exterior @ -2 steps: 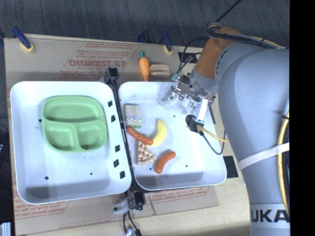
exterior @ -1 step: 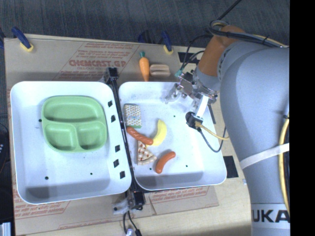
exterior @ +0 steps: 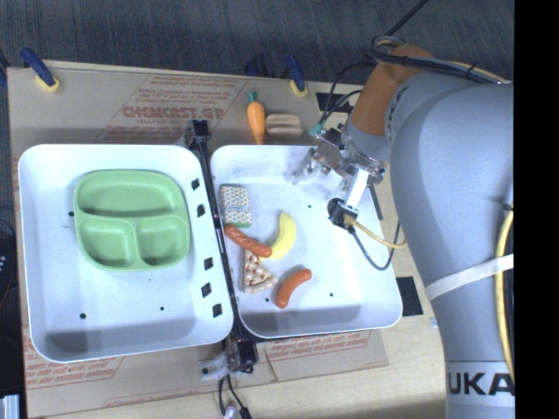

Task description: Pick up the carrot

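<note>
The carrot (exterior: 255,121), orange with a green top, lies on the cardboard just behind the back rim of the right bin (exterior: 376,304), outside it. It rests upright in the view, green end away from the bin. My gripper (exterior: 307,166) hangs low over the back part of the right bin, a short way to the right of and in front of the carrot, not touching it. Nothing is visible in the gripper. The grey arm covers the bin's right side.
A beige bread-like piece (exterior: 283,127) lies right beside the carrot. The right bin holds a patterned block (exterior: 235,204), a banana (exterior: 284,234), two sausages (exterior: 293,287) and a pizza slice (exterior: 257,274). A green divided plate (exterior: 131,218) sits in the left bin. Blue clamps (exterior: 296,74) grip the board's back edge.
</note>
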